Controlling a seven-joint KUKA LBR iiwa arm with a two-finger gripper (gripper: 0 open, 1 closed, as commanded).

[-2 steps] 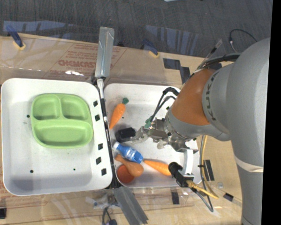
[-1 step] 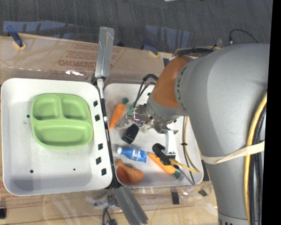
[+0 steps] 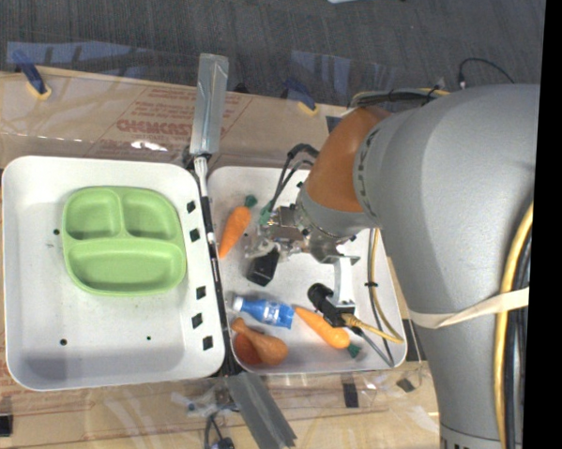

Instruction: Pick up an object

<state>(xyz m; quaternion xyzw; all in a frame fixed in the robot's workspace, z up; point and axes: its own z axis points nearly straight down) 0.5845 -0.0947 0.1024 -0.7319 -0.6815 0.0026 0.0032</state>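
My gripper (image 3: 273, 233) hangs low over the middle of the right bin (image 3: 229, 183), with the grey arm and its orange band covering the bin's right side. An orange carrot (image 3: 234, 229) with a green top lies just left of the gripper, along the bin's left wall. A small black thing (image 3: 262, 266) sits directly under the gripper; whether it is touched is unclear. Nearer the front lie a blue and white bottle (image 3: 265, 311), a second carrot (image 3: 324, 329) and a brown pear-shaped thing (image 3: 259, 345).
The left bin (image 3: 30, 347) holds a green divided plate (image 3: 123, 240) in its far half. A divider with black clips (image 3: 202, 262) separates the bins. The arm blocks the right bin's far right corner.
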